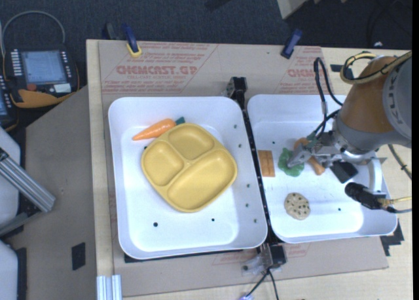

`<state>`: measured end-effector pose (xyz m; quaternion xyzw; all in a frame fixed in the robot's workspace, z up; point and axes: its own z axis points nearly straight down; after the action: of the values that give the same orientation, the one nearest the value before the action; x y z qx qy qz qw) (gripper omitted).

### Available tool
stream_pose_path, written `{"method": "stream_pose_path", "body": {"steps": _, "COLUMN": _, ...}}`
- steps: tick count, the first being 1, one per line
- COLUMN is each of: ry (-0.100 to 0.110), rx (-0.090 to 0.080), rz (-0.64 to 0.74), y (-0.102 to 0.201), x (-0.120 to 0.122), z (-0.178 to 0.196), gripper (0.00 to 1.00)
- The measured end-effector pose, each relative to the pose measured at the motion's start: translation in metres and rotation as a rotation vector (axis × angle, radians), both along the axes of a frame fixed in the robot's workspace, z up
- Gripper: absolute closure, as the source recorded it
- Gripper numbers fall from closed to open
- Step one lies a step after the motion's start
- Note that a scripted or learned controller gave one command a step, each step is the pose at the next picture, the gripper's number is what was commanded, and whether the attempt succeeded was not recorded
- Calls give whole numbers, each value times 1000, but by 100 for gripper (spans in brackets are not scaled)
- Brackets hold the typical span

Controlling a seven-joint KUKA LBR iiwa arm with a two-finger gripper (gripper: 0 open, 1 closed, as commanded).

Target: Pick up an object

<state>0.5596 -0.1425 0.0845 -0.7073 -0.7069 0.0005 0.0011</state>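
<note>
Currently we judge the grasp step underway: gripper (306, 154) low in the right bin (327, 226), jaws spread about a green toy (290, 161); closing, then lifting, comes next. Orange piece (316, 163) crowds it; cookie (297, 206) near; tray (188, 168) and carrot (153, 129) lie left

- green leafy plastic toy (291, 162), lies flat, right bin, near its left wall
- round tan chocolate-chip cookie (297, 206), flat, just below it
- small orange piece (317, 165), beside the green toy
</note>
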Motion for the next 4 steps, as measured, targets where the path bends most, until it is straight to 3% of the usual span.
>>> {"method": "stream_pose_path", "body": {"steps": 1, "ry": -6, "rx": 0, "rz": 1, "y": 1, "x": 2, "z": 13, "gripper": 100}}
{"method": "stream_pose_path", "body": {"steps": 3, "ry": -9, "rx": -3, "rz": 2, "y": 10, "x": 8, "z": 123, "gripper": 100}}
{"method": "stream_pose_path", "body": {"steps": 4, "ry": 0, "rx": 2, "rz": 7, "y": 71, "x": 9, "z": 117, "gripper": 100}}
